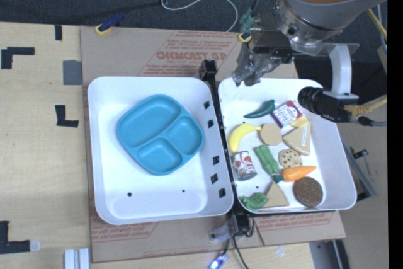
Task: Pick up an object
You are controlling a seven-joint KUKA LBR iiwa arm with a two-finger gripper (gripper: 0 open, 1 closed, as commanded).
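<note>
Camera view has the hand (250, 75) hanging above the far edge of the right bin (334, 198), near the divide between the two bins; whether it is spread or pressed together I cannot tell, and nothing shows caught in it. Nearest below it lies bare white floor, then a dark green pepper (259, 111) and a yellow banana (242, 134). Farther toward the near edge sit a small can (244, 164), a carrot (297, 172), a round brown cookie (308, 191) and other toy foods, packed close.

To pick well, I judge the hand should drop on a piece with space around it, such as the banana, gripping across its narrow width.

The left bin (107, 198) holds a blue divided plate (159, 133). Red print on the cardboard (182, 53) under the bins is upside down and too blurred to read.
</note>
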